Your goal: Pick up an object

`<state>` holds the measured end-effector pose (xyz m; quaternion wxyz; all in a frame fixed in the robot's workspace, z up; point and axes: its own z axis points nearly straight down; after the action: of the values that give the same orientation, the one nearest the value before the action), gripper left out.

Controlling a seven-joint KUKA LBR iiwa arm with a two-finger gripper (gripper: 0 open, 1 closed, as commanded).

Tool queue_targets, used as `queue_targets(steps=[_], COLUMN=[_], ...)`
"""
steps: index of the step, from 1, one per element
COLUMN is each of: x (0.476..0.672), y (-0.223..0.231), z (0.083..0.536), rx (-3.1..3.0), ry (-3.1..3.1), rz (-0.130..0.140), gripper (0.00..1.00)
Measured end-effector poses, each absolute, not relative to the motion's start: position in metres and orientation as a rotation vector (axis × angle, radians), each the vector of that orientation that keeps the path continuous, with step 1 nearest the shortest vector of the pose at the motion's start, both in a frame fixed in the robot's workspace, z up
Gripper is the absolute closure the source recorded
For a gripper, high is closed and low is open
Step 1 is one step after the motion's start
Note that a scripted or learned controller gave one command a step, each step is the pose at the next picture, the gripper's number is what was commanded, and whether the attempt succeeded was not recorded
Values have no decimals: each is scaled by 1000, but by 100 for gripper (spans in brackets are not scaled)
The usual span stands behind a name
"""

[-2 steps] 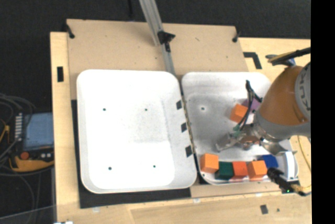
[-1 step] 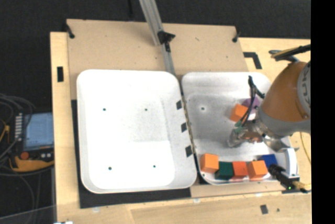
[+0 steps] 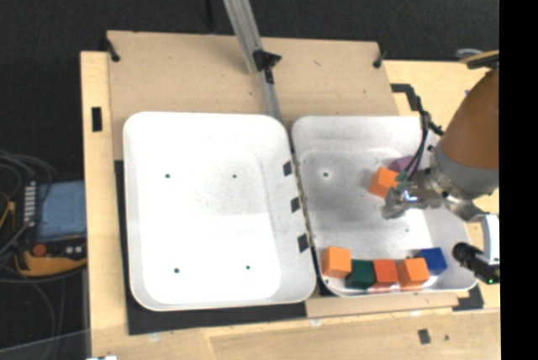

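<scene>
Two white bins sit side by side on the tabletop (image 3: 97, 182) I am watching from above; I take the right bin (image 3: 336, 144) as my landmark. My arm (image 3: 475, 131) comes in over that bin's right edge, and its gripper (image 3: 395, 203) hangs low over the middle of the bin floor. An orange block (image 3: 386, 180) lies just up and left of the gripper, touching it or very nearly so; from this slant I cannot tell whether the block is actually held. Whether the gripper is open or closed I cannot tell either, since the wrist hides that part. A purple piece (image 3: 405, 162) peeks out just behind the orange block, partly covered by the arm. Along the near wall of the right bin I count a row of blocks packed close together: an orange one (image 3: 337, 260) at the left end, then a dark green one (image 3: 362, 272), a reddish-orange one (image 3: 385, 271), another orange one (image 3: 413, 270), and a blue one (image 3: 432, 258) at the right end. To the left of my landmark, the left bin (image 3: 210, 207) touches it along their shared edge
</scene>
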<state>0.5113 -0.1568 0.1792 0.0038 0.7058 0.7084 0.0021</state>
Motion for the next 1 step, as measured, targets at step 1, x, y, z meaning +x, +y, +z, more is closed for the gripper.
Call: queue_targets(steps=[1], x=[513], y=[-158], z=[208], rx=[2212], ry=[2224], rz=[5], gripper=[100])
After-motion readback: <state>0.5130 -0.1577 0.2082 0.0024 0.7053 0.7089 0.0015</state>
